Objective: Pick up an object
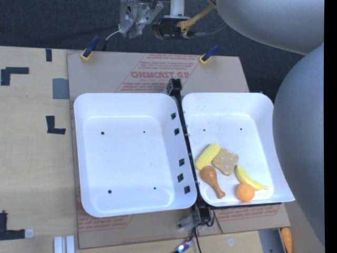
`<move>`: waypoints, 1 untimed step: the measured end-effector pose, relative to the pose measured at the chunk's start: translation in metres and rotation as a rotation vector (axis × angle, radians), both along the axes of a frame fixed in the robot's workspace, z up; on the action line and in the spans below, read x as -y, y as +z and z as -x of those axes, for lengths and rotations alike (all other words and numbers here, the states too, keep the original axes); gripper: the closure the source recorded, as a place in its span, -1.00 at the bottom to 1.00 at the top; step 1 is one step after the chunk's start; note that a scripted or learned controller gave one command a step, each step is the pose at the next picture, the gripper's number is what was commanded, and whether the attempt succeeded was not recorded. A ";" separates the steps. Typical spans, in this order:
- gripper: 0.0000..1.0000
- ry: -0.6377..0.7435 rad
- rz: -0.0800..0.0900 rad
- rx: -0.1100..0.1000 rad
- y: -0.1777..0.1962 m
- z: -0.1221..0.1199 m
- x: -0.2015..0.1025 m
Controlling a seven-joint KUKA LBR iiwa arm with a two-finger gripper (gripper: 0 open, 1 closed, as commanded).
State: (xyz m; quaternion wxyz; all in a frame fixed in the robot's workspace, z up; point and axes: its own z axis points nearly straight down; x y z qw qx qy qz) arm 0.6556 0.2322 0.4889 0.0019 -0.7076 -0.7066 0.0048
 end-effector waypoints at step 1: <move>1.00 0.000 0.000 0.003 -0.013 -0.008 0.000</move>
